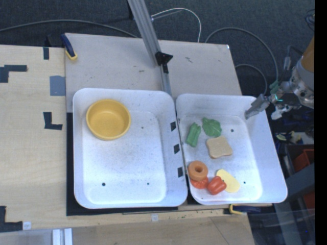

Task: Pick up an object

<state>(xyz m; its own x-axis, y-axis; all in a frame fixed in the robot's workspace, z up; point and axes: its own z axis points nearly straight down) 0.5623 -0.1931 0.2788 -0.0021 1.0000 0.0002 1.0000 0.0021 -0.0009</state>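
My gripper hovers over the right bin's far right rim; its finger state cannot be determined. Bread slice lies centrally, with bare floor to its right.

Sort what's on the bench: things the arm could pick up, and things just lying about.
Pickable: yellow bowl, green pieces, toast, donut, red pepper, yellow slice.
Lying about: clamp, cables, metal pole.

Two white, dark-speckled bins hold a yellow bowl at ten o'clock, and at four o'clock two green pieces, tan toast, an orange ring, a red pepper and a pale yellow slice.
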